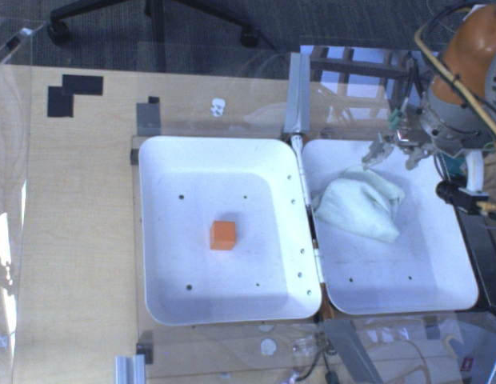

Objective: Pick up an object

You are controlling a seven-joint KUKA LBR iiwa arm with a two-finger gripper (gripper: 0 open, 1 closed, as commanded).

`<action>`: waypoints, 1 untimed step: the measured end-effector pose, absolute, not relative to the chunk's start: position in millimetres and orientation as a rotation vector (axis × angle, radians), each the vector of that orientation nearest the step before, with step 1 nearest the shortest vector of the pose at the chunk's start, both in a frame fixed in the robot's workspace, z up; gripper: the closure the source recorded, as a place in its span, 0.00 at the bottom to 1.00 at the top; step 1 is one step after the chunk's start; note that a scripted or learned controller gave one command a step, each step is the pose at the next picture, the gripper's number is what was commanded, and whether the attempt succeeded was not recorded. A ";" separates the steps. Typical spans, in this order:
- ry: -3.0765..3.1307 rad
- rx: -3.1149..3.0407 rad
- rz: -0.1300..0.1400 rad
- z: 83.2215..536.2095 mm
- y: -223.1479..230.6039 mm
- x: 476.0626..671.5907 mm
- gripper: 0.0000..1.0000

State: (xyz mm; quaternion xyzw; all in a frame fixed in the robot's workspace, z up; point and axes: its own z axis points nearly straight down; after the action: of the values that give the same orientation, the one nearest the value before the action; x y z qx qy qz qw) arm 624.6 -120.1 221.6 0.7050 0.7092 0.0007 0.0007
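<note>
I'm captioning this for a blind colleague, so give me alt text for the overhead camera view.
A robot arm reaches in from the right, its gripper open above a crumpled white cloth in the right bin. An orange cube sits alone in the middle of the left bin, both bins side by side on a wooden bench.

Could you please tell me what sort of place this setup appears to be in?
Probably a robotics lab: two shallow white plastic bins on a pale wooden bench, the grey arm's tool, and a black office chair base on carpet.
</note>
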 end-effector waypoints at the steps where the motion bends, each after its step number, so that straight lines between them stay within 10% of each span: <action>1: 2.126 2.312 0.003 230.1 -116.1 601.1 0.00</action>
State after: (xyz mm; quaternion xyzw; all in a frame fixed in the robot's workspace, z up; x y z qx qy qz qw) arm 601.1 -116.1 230.1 0.7362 0.6767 0.0011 0.0004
